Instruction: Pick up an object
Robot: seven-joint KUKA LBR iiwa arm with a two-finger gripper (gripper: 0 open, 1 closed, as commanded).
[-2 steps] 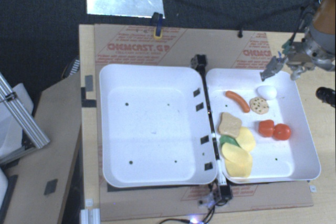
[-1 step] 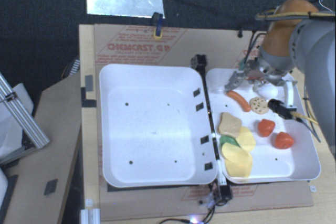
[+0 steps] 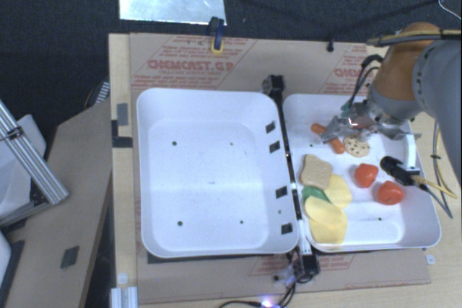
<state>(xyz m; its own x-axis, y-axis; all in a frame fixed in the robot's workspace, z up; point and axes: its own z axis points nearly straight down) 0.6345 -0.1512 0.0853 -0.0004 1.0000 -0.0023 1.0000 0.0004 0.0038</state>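
Overhead, the arm (image 3: 426, 76) reached in from the right, with its gripper (image 3: 348, 125) low over the far part of the right bin (image 3: 426, 231). The wrist hid the tip from above, so it could not be told whether the gripper stood apart or together, or whether it was clamped on anything. All the loose things lay in that right bin. A carrot (image 3: 318, 129) lay just left of the gripper, near the bin's far left corner. A second carrot bit (image 3: 336, 146) lay right under the gripper's near side, just beside a round cookie (image 3: 356, 148). Nearer the camera, a bread slice (image 3: 316, 171) rested close to the bin's left wall, with a green piece (image 3: 313, 192) at its near edge. A yellow piece (image 3: 339, 191) touched the green one on the right, and a larger yellow slice (image 3: 326, 221) lay in front of both. A tomato (image 3: 366, 174) and a second tomato (image 3: 390, 192) sat apart toward the bin's right side. The left bin (image 3: 209, 177) stood beside it on the bench (image 3: 195, 58), their rims meeting in the middle.
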